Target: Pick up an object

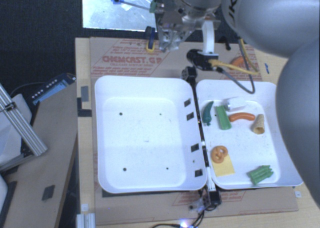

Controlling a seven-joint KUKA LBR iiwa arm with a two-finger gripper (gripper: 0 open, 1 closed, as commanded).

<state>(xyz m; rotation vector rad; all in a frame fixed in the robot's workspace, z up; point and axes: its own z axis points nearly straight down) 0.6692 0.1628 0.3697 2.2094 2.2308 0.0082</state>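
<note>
Toys all lie in the right bin (280, 172), awaiting picking; claw (169, 39) hovers behind the bins, whether spread or pressed together I cannot tell

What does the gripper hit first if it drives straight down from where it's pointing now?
Likely the cardboard sheet behind the left bin, not a bin: the gripper hangs over it near the printed lettering. Depth is unclear from this slanted view.

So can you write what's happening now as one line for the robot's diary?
gripper: raised behind bins | holding: nothing seen | right bin: pretzel, orange sausage, green toys | pick: not done
</note>
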